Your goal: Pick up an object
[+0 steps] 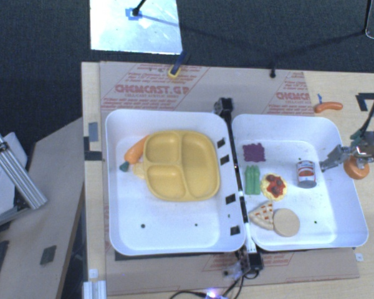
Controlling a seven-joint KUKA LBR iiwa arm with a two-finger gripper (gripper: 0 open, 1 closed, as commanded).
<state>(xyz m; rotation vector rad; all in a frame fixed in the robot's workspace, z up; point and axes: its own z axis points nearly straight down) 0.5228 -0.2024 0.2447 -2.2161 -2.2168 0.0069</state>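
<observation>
The pincer (332,161), whose grip I cannot tell, hangs over the right bin (346,220) just right of the small can (306,173), apart from it.

You can see a printed cardboard sheet (156,86). A small orange piece (328,107) lies near its far right corner, and a shiny metal plate (135,17) sits beyond its far edge.

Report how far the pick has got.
Done: nothing looks picked; the can, purple grapes, green pods, pizza slices and round cookie all lie in the right bin. In hand: the gripper is at that bin's right side, beside the can, with nothing visibly between its fingers. Left: grasping and lifting an object.
</observation>
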